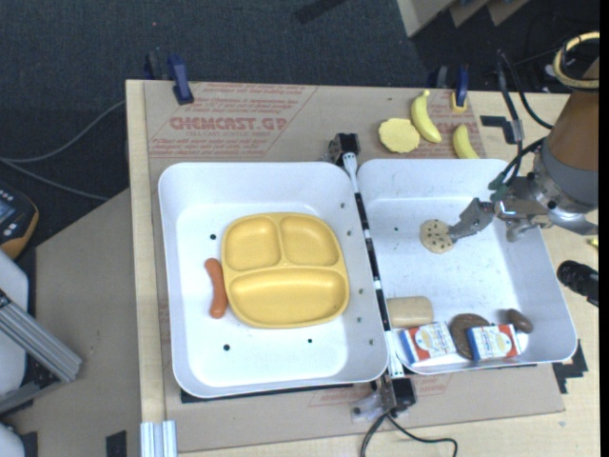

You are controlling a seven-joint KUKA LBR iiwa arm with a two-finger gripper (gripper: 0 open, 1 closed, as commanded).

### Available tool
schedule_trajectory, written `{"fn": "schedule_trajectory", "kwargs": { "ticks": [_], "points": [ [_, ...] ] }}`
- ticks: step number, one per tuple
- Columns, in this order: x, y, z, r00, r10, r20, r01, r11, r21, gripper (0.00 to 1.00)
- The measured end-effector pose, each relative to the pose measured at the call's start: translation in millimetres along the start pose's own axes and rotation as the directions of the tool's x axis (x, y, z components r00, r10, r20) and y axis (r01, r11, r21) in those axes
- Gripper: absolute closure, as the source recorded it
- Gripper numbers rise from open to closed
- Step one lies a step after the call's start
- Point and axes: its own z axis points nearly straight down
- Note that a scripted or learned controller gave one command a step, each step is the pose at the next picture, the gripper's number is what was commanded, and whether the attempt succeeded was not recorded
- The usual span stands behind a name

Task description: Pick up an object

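Hand (463,228) just beside cookie (436,236) in right bin (533,265); hotdog (217,287) left

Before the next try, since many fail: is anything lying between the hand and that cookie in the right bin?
Nothing visible does. The hand sits just right of the cookie over bare bin floor; the other items lie along the bin's near edge.

On the table (143,255), a divided plate (284,269) sits in the left bin (190,350), a sausage (217,287) just beside its left edge. In the right bin (542,274), a cookie (436,235) lies behind the plate's right side, cartons (461,343) nearer the front. Bananas (440,127) lie behind that bin.
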Motion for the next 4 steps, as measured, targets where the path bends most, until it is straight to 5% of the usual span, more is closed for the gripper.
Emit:
{"fn": "schedule_trajectory", "kwargs": {
  "ticks": [1, 2, 3, 4],
  "points": [
    [17.6, -18.9, 158.2, 1.0, 0.001, -0.001, -0.001, 1.0, 0.004, 0.0],
    [-44.1, 33.3, 151.5, 1.0, 0.003, 0.005, -0.003, 1.0, -0.005, 0.0],
    [-94.9, -54.4, 152.1, 1.0, 0.007, -0.004, -0.007, 1.0, 0.005, 0.0],
    [-91.9, -50.3, 142.1, 1.0, 0.002, 0.0, -0.002, 1.0, -0.002, 1.0]
  ]
}}
